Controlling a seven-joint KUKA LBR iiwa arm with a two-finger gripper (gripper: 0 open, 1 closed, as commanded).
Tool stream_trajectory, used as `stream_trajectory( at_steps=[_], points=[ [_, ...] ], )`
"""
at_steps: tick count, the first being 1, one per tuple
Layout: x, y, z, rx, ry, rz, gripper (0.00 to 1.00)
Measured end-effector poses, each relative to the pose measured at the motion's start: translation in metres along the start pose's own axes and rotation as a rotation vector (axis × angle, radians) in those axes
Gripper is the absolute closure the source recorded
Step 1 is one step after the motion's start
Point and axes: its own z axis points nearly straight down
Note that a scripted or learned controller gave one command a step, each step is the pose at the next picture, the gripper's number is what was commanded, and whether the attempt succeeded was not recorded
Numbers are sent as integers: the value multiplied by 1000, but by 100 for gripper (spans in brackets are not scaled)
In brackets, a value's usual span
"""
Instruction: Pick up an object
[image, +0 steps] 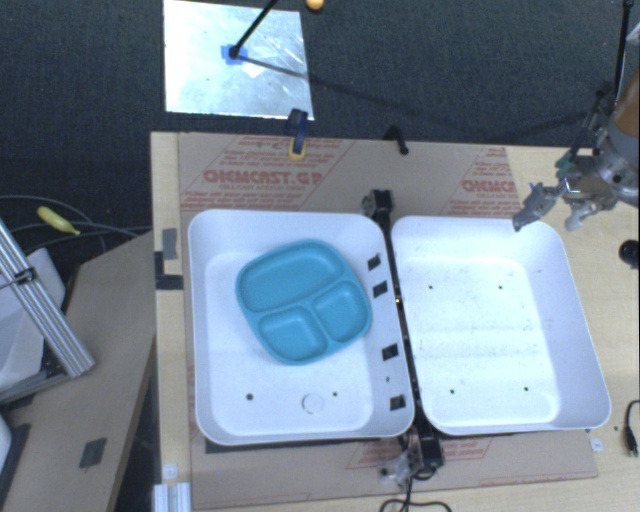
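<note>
Camera view is showing my gripper (553, 207) hanging at the far right corner of the right bin (575, 300), above its rim; its two fingers (529, 210) are standing spread apart with nothing between them. I am reaching in from the right, well apart from the one object worth picking: a blue divided plate (302, 300) that is lying flat in the left bin (215, 300), a little toward its far side, showing one large compartment and two smaller ones. Both white bins are sitting side by side on a brown board (330, 165), joined by a dark strip between them. On the far part of that board I am reading red lettering, "CHEMCAST GP", printed upside down from this angle, with a fainter red print of the same kind slanting near the right corner, too small to make out. A shiny sheet (235, 60) is lying beyond the board on the dark floor.
</note>
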Motion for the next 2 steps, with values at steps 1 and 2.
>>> stream_trajectory(
  at_steps=[1,2],
  points=[
    [106,29,8,-2,5,-12,0],
    [75,35,107,8,0,3,0]
  ],
)
